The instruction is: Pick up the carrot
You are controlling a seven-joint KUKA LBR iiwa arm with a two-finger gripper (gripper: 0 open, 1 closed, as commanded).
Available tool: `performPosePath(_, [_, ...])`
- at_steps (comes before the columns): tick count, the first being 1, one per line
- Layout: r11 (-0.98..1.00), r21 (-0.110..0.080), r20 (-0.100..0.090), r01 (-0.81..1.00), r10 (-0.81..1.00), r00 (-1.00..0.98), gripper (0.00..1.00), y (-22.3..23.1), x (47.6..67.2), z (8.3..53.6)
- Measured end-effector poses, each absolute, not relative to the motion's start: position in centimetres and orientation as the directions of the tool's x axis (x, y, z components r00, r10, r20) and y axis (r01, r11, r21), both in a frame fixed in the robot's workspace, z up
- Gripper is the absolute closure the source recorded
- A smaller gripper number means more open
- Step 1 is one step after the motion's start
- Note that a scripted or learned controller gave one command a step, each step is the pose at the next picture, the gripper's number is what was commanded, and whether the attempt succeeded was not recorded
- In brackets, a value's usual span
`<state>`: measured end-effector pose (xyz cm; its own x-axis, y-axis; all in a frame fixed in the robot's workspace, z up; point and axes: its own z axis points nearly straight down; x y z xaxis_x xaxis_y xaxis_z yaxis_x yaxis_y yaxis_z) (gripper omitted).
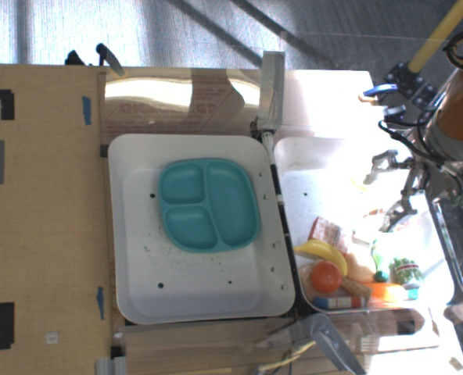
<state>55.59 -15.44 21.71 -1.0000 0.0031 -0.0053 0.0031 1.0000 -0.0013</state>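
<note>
**Carrot at rest in right bin; gripper above, holding nothing**

The carrot (382, 291) lies at the near edge of the right bin (325, 162), in a cluster of toy food. It is an orange piece, partly washed out by glare. All positions below are taken from the carrot.

Just left of it sits a tomato (324, 276), with a banana (323, 251) touching the tomato's far side. A green vegetable (407, 272) lies just right of and slightly beyond the carrot. A small printed packet (326, 230) lies beyond the banana.

The gripper (394, 190) hangs beyond the carrot, over the right bin's bright middle, fingers spread apart with nothing between them. It is clear of the carrot.

Well to the left of the carrot, the left bin (130, 209) carries a teal divided plate (209, 204).
</note>
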Motion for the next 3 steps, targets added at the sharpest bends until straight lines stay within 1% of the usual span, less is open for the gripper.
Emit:
performPosePath(1, [0.997,-0.001,-0.014,0.075,0.075,-0.997,0.00,-11.8,49.5,28.8])
performPosePath(2, [0.958,-0.007,-0.014,-0.286,-0.286,-0.958,0.00,-13.1,55.2,39.5])
performPosePath(3, [0.597,-0.010,-0.007,-0.802,-0.802,-0.597,0.00,-15.7,58.4,44.4])
